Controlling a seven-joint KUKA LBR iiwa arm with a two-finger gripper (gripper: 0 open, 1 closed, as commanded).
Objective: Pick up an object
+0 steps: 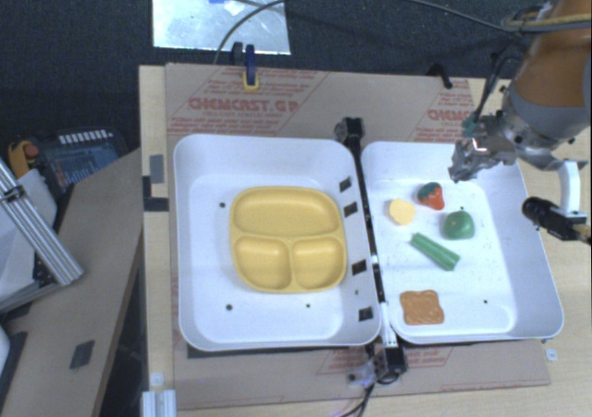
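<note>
The right bin (518,313) holds several small toy foods: a red strawberry-like piece (430,194), a yellow round piece (401,213), a green ball-like piece (458,225), a green stick (435,251) and a brown waffle-like square (421,307). My gripper (462,168) hangs over the far part of the right bin, just up and right of the red piece. I see nothing between its fingers.
The left bin (199,221) carries a yellow tray (285,238) with three compartments. A black divider (363,230) runs between the bins. A cable arcs over the back of the bench. A grey rail and a device sit off to the left.
</note>
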